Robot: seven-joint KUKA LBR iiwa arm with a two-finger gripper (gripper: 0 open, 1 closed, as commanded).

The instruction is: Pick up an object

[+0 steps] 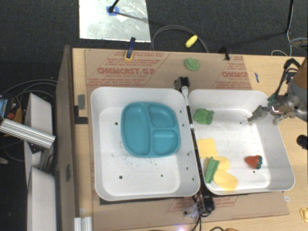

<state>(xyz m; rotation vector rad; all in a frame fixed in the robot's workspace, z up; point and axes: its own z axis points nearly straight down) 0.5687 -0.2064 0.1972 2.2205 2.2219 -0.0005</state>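
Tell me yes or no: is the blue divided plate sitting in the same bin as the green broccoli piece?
No: the blue divided plate lies in the left bin, the green broccoli piece in the right bin.

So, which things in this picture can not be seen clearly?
- Pincer: small and blurred at the right bin's far right corner; its fingers are unclear.
- Arm: cut off by the right edge.
- Yellow pieces: overlapping, so their shapes are unclear.
- Red object: too small to identify.
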